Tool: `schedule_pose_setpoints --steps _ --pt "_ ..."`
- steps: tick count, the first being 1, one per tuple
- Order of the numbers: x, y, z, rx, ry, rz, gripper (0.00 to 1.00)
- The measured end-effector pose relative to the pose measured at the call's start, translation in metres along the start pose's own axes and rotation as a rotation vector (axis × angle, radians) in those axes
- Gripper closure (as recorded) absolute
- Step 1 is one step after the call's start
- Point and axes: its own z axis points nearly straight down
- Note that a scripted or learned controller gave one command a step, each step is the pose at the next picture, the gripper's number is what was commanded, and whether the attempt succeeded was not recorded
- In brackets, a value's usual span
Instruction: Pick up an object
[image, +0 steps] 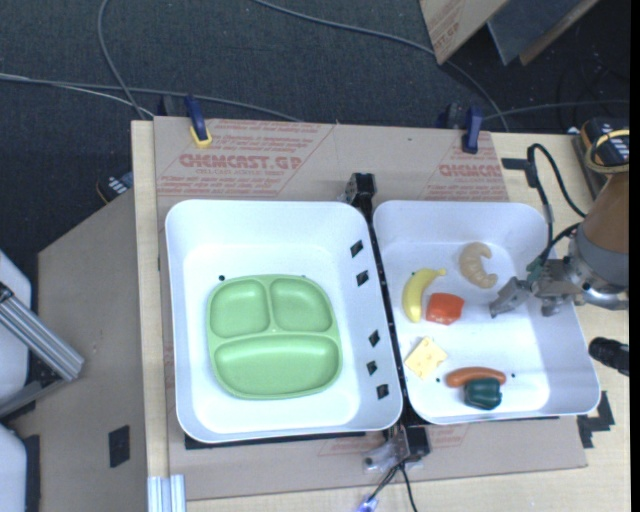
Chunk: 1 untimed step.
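Objects to pick: six small toy foods lie loose in the right white bin (520, 222), none of them lifted.
Table: a pale wooden board (300, 150) printed with red lettering, held at its far edge by two clamps, one blue and yellow (198, 122) and one blue (471, 127).
Room: dark grey carpet (300, 60) around the table, with thin grey cables trailing over it and brown cardboard (460, 25) at the top.
Count of bins: two shallow white bins side by side, touching along a black divider strip.
Left white bin (190, 300): holds one pale green plastic divided plate (274, 335) with three compartments.
Right white bin contents: one yellow toy banana (417, 291), one orange-red block (445, 308) just beside the banana, one beige curved croissant-like piece (479, 265), one yellow cheese wedge (427, 357), one red-orange sausage-shaped piece (475, 376) and one dark green lump (483, 395) touching it.
Arm: one grey arm with an orange band (605, 225) reaches in from the right.
End effector (508, 299): low over the right side of the right bin, near the croissant-like piece; its fingers look parted, with nothing between them.
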Motion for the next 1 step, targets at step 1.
schedule_pose_setpoints --steps 1 --pt "-0.0005 0.0013 -0.014 -0.006 -0.002 0.0 1.0"
